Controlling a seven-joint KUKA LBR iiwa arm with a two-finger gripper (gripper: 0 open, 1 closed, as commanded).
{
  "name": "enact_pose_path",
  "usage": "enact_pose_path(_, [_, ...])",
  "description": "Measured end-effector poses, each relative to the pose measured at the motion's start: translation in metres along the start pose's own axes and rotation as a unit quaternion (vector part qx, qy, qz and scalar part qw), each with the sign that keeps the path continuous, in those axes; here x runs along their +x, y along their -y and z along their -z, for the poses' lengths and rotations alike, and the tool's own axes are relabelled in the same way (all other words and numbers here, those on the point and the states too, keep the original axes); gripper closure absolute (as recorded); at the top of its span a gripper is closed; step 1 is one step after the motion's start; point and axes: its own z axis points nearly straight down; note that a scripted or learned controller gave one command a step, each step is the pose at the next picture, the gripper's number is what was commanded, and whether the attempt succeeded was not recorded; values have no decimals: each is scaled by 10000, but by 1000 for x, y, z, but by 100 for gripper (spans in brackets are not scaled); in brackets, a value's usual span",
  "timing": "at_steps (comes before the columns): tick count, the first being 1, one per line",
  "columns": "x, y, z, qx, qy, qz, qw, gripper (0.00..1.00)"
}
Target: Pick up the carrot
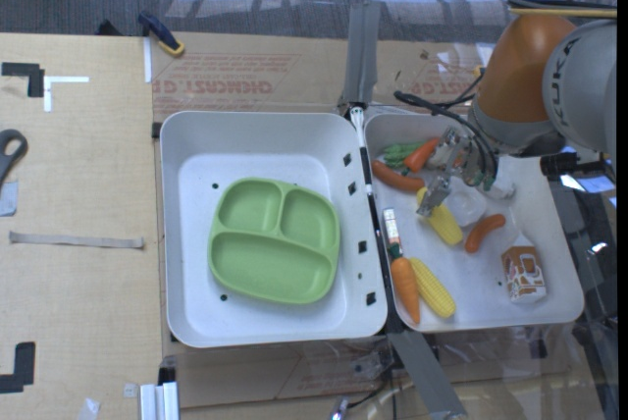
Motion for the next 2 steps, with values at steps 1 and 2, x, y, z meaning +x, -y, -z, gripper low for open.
enact_pose_path(1, [3,-17,0,3,7,-2268,9739,0])
enact_pose_path(2, [84,-12,100,2,9,-1743,9847,0])
